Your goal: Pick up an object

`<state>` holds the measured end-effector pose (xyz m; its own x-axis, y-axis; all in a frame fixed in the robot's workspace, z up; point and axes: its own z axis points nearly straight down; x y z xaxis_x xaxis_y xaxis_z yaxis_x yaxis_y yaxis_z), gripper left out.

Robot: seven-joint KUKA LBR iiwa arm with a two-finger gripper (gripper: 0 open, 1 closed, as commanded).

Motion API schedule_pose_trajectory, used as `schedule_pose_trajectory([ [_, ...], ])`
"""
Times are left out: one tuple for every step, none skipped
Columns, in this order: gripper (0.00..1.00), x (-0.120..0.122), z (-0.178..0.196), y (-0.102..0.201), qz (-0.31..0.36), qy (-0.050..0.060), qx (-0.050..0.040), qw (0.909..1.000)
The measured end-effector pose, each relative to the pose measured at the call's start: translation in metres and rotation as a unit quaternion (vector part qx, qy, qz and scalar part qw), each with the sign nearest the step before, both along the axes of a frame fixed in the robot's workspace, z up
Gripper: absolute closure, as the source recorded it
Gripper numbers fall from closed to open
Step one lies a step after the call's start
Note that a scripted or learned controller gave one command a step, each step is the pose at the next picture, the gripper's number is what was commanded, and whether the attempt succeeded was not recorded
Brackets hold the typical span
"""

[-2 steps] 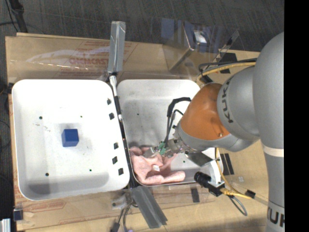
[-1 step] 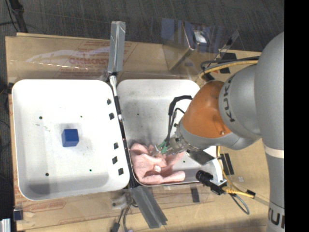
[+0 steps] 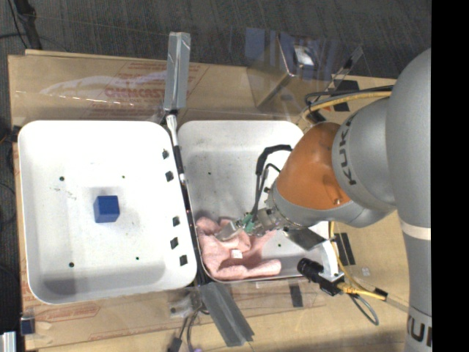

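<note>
A pink cloth-like object [image 3: 231, 257] lies crumpled in the near left corner of the right bin [image 3: 220, 152]. My gripper [image 3: 238, 229] is down on the cloth's upper edge, reaching in from the right under the orange wrist band. A small blue cube [image 3: 107, 208] sits in the middle of the left bin [image 3: 44, 160], far from the gripper. The wrist hides much of the right bin's right half.
A divider with black clips [image 3: 176, 196] separates the two bins. Cables [image 3: 352, 288] run along the bench's near right side. Grey tape strips [image 3: 176, 68] hold the bins at the far and near edges. Brown cardboard [image 3: 88, 86] lies under both bins.
</note>
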<state>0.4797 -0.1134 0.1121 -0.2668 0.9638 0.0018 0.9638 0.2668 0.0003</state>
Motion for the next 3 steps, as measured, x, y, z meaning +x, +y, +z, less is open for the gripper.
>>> schedule_pose_trajectory([
  [0.00,-0.003,0.006,-0.004,-0.062,0.000,-0.0017,0.9981],
  [0.00,0.025,-0.021,-0.001,-0.102,0.001,-0.0006,0.9948],
  [1.00,0.026,-0.012,-0.001,-0.099,0.002,-0.0002,0.9950],
])
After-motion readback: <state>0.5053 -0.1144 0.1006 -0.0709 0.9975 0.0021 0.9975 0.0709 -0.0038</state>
